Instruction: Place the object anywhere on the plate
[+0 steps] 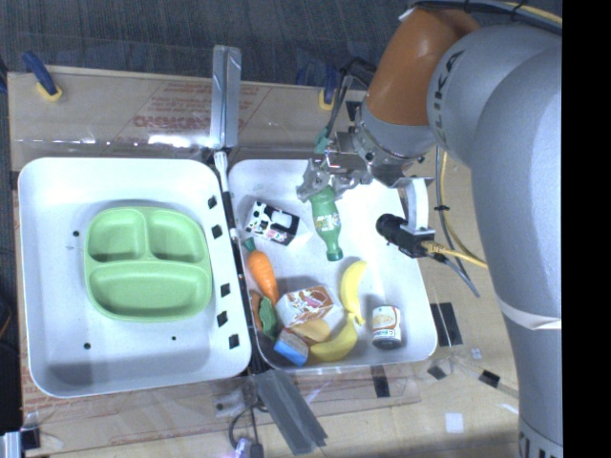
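Note:
A green three-compartment plate (pixel 148 260) lies in the left bin (pixel 48 351). Over the back of the right bin (pixel 420 346), my gripper (pixel 322 184) is shut on the upper end of a green bottle (pixel 327 222). The bottle hangs from the fingers, slightly tilted, with its cap end pointing down toward the bin floor. The plate is far to the left of the gripper, past the wall between the bins.
In the right bin lie a black-and-white cow-patterned item (pixel 270 223), a carrot (pixel 263 275), a banana (pixel 348 303), a small can (pixel 385 324) and a snack packet (pixel 305 308). A black fitting (pixel 401 232) on the arm hangs to the bottle's right.

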